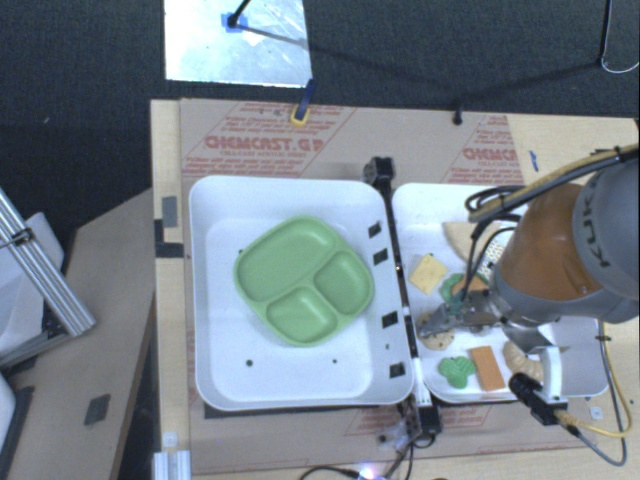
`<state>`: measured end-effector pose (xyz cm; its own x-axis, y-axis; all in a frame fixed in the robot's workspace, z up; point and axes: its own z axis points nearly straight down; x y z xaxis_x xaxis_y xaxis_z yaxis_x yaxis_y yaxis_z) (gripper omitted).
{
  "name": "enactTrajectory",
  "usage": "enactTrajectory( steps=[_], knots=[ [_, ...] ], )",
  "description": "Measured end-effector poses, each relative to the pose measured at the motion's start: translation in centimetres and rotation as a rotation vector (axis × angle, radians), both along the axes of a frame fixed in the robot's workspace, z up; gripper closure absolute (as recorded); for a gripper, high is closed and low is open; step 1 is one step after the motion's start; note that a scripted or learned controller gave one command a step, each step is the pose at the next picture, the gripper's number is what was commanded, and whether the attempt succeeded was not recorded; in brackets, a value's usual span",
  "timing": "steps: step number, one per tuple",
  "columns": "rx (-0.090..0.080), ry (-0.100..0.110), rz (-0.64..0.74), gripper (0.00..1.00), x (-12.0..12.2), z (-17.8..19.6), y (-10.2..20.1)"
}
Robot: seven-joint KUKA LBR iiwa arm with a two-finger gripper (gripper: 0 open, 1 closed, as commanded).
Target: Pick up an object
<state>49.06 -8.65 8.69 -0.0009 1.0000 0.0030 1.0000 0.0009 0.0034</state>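
You see two white bins (215, 268), one green plate (303, 280); the arm's end effector (447, 315) hangs low over the right bin's food pieces, its opening impossible to tell.

Arm (565, 253) over much of right bin (420, 203)

yellow square (429, 273) flat | green piece (458, 370) beside orange block (488, 368) | right bin (420, 208)

Dark carpet (80, 88) covered the floor around the bench (260, 133). At twelve o'clock lay a shiny metal sheet (238, 28). At nine o'clock stood an aluminium frame rail (40, 273) beside a tan tabletop (110, 298).
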Motion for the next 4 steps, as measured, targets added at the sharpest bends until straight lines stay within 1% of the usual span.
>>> enactTrajectory(
  steps=[1, 2, 3, 4],
  knots=[
    [0.001, -0.006, 0.001, 1.00, 0.2, 1.2, 0.1],
    [-0.004, -0.001, 0.002, 1.00, -0.5, 5.9, -0.3],
    [-0.004, -0.005, 0.004, 1.00, 0.2, 12.2, -0.1],
    [-0.004, -0.001, 0.004, 1.00, 0.3, 13.8, -0.1]
  ],
)
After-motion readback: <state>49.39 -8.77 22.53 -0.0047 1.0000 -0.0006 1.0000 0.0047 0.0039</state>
